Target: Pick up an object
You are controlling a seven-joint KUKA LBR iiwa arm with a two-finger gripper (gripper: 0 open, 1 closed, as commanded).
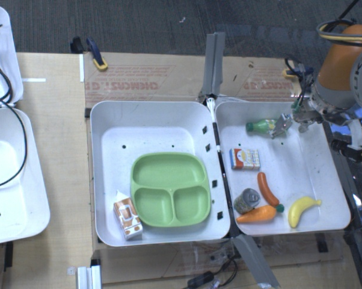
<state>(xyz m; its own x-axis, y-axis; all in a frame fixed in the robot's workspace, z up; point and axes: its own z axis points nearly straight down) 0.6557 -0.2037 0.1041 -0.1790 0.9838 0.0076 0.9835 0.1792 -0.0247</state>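
My gripper hangs low over the far part of the right bin, at the end of the grey arm with its orange band. Just left of it lies a green bottle on its side; the gripper tip is at the bottle's right end, and I cannot tell whether they touch. Further forward in this bin lie a small red, white and blue box, a red sausage, a grey can, a carrot and a banana.
The left bin holds a green divided plate and a small orange-and-white carton. A grey post rises between the bins at the back. White trays with black cables sit at the far left.
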